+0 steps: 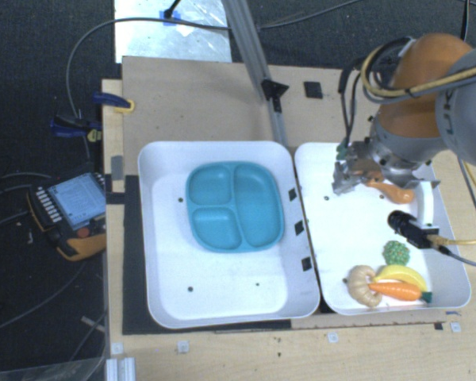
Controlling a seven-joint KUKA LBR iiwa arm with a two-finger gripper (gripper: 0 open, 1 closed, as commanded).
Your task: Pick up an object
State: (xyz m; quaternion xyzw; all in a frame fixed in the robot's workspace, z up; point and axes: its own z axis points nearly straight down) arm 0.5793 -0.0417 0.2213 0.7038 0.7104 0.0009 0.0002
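**Arm low over the right bin**

The gripper (351,173) sits low in the right bin (333,268), near its upper left; whether it is wide, narrow or holding anything cannot be told. An orange piece (390,189) lies just beside it. Broccoli (396,252), a banana (404,275), a carrot (395,290) and a tan piece (362,284) cluster at the bin's lower right. The left bin (166,292) holds a blue plate (235,205) with 3 compartments.

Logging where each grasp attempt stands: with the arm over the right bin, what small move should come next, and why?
Probably a short shift toward the orange piece beside the gripper, then down. The gripper sits over the right bin's upper part, with bare floor under it; the broccoli, banana and carrot lie clustered at the near corner, farther off.
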